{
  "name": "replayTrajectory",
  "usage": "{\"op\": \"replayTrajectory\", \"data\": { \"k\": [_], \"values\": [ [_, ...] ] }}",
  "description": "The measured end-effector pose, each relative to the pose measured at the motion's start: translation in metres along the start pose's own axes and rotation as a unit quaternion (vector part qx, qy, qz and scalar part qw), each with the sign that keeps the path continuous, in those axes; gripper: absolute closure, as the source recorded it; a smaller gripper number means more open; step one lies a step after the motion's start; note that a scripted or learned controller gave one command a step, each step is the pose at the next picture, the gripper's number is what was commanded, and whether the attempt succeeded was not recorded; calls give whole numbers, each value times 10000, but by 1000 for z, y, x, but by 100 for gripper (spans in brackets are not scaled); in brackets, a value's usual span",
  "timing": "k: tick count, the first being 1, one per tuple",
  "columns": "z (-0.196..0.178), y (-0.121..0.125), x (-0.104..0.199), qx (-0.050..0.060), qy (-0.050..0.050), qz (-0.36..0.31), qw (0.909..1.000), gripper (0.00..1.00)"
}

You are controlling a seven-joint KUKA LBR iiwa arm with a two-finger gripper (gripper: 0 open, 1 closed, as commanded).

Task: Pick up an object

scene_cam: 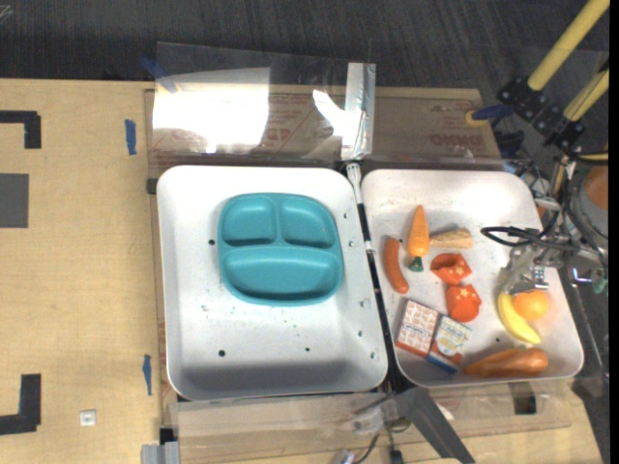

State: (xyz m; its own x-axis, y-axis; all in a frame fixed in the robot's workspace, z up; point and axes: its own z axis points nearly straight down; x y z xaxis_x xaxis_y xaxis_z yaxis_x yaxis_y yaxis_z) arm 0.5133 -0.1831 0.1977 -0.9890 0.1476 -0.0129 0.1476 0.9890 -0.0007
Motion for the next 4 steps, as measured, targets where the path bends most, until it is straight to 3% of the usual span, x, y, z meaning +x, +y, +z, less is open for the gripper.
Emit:
{"op": "replayTrajectory", "data": {
  "k": [1,2,3,4],
  "values": [
    [2,-1,1,0,19,6,10000,0],
    [99,-41,22,10,-23,581,9983,0],
    [88,-40,20,16,-51,569,9984,100],
    [89,-40,20,14,-43,569,9984,0]
  ]
}}
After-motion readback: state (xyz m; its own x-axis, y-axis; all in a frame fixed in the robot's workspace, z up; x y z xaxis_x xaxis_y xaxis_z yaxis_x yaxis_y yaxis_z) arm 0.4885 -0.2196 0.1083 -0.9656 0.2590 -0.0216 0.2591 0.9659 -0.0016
